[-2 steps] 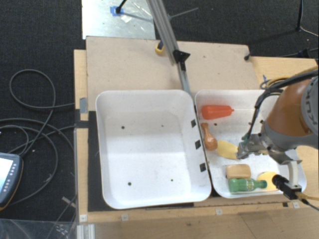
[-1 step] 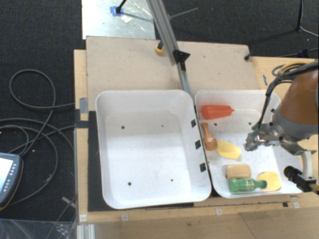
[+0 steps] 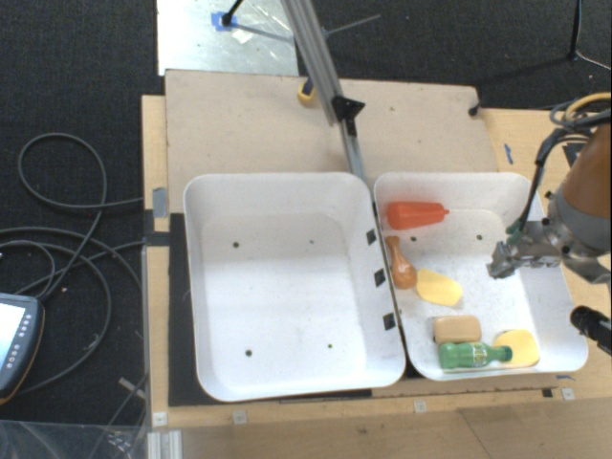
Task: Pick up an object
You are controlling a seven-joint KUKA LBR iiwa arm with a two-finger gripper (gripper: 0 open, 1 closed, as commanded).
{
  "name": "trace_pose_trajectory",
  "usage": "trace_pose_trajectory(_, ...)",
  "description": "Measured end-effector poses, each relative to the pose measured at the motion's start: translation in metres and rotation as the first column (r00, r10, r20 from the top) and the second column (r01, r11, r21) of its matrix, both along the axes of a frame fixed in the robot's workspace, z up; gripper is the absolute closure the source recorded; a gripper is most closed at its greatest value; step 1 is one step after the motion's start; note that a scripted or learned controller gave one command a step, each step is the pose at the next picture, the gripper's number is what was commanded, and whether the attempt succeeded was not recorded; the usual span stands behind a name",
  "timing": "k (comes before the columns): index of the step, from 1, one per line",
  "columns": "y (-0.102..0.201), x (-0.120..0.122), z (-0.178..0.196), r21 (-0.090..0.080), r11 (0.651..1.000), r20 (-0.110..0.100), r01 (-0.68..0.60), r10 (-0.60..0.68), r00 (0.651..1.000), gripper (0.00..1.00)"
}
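Right now the gripper (image 3: 502,261) hangs over the right bin (image 3: 483,194), close to its right wall, nothing between its tips as far as I can see. Whether the claw is spread or pinched, I cannot tell; it reads as a grey blur from up here.

Every candidate sits to the claw's left or down-left in the view:
- yellow piece (image 3: 440,289): nearest, just left and slightly below the claw, long axis running roughly left-right with a slight tilt.
- tan block (image 3: 457,329) and green bottle (image 3: 472,355): below and left, bottle lying on its side, axis left-right, cap end touching a second yellow object (image 3: 517,347).
- orange bottle (image 3: 414,215): up and left, also lying left-right.
- wooden spoon (image 3: 401,266): farthest left, against the bin's left wall.

My read: the yellow piece is the shortest move, a short shift left then down.
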State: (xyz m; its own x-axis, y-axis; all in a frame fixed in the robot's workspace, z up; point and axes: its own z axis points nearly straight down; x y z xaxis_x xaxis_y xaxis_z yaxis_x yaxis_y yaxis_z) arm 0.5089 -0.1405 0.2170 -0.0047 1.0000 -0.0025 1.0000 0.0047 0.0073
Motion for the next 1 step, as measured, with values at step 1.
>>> trace_pose_trajectory(1, -0.0006, 0.0020, 0.0541, 0.000, 1.000, 0.001, -0.001, 0.001, 1.000, 1.00)
